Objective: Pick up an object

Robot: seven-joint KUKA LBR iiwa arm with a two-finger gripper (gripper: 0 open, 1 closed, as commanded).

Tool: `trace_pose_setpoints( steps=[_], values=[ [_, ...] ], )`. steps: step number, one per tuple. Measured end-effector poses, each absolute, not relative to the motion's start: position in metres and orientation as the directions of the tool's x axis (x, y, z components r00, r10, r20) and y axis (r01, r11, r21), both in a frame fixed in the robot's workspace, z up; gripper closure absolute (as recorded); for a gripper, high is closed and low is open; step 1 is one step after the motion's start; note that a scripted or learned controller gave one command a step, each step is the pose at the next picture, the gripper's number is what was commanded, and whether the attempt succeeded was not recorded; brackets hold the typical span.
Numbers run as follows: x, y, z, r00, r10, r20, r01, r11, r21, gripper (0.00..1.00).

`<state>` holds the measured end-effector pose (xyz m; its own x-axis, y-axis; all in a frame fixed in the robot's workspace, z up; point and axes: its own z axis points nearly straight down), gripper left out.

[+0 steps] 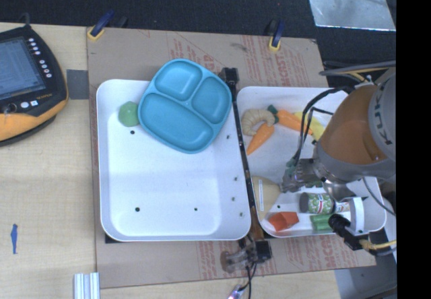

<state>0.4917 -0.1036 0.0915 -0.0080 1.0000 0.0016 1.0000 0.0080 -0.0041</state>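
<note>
The arm reaches in from the right and hangs over the right bin (250,156). Its gripper (296,180) is low over the bin's near half, just above a small bottle with a green label (322,205) lying on its side. A red piece (283,221) lies at the bin's front, left of the bottle. Two orange carrots (261,136) (291,120), a pale curled shrimp-like toy (254,118) and a yellow piece (316,130) lie in the far half. The arm's body hides the bin's right part.
The left bin (168,203) holds a blue divided plate (185,104) leaning over its far right corner and a green ball (128,113) beside it. An orange and black pendant (23,85) rests on the bench at the far left. Clamps (101,25) (275,34) hold the cardboard.
</note>
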Motion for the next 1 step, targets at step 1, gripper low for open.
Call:
trace_pose_setpoints(
  steps=[1],
  values=[
    [0.4916, -0.1044, 0.0916, -0.007, 1.000, 0.001, 1.000, 0.007, -0.004, 0.00]
  ],
)
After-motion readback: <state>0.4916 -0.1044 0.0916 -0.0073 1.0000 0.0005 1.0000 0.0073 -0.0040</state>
